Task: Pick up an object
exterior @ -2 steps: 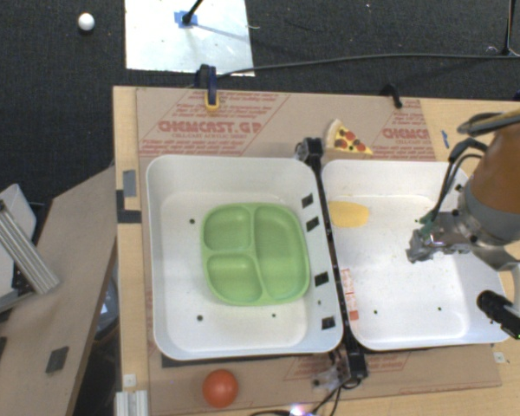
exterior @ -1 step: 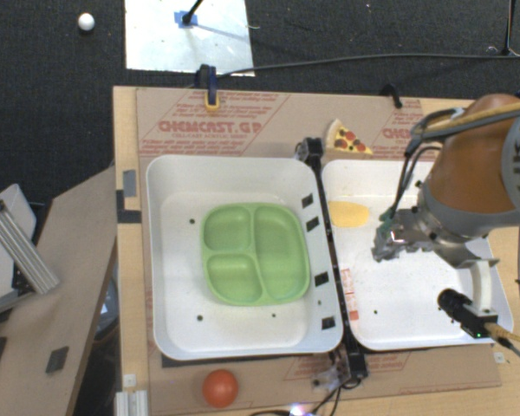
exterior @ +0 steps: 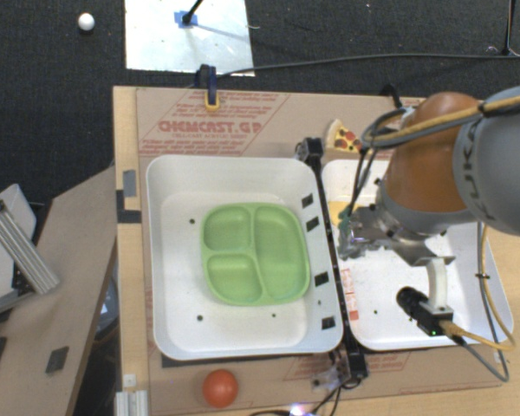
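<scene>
Taking the green divided tray [exterior: 255,254] as the landmark: nearest the camera, below and a little left of it, an orange ball [exterior: 220,387] sits on the table [exterior: 243,115] outside the bins. The tray itself lies flat in the middle of the left bin [exterior: 169,232], apart from every wall. Just right of the tray, past the divider between the bins, the pincer [exterior: 351,237] hangs low over the right bin [exterior: 373,328], the bulky grey and orange arm [exterior: 442,172] covering most of that bin; whether it is apart or together cannot be told from this angle. Farther off, above and right of the tray, a pizza-slice toy [exterior: 341,137] peeks out at the right bin's far edge. To do this step well, I judge the arm should commit to one clear target, come straight down, and close only once that piece sits squarely between.
</scene>
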`<action>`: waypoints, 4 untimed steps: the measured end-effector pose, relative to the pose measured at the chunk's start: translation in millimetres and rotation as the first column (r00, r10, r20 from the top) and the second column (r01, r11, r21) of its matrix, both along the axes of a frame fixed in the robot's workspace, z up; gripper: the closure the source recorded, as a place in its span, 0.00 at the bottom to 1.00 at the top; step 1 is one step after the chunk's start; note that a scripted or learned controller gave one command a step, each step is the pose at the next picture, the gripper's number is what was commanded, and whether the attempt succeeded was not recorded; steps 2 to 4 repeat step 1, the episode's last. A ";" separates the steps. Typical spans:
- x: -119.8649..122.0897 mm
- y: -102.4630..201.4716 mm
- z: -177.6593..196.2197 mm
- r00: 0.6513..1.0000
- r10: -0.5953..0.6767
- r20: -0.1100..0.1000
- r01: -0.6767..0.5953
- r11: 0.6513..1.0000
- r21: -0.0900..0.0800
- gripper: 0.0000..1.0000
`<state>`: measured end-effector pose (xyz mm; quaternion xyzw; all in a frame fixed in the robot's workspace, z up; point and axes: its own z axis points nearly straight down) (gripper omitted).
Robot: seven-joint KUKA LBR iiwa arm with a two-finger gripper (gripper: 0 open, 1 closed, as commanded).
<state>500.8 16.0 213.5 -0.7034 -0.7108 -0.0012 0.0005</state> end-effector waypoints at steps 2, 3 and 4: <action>9.5 57.2 11.6 1.000 0.000 0.001 0.000 1.000 0.000 1.00; 9.5 57.2 11.6 1.000 0.000 0.001 0.000 1.000 0.000 1.00; 9.5 57.2 11.6 1.000 0.000 0.001 0.000 1.000 0.000 1.00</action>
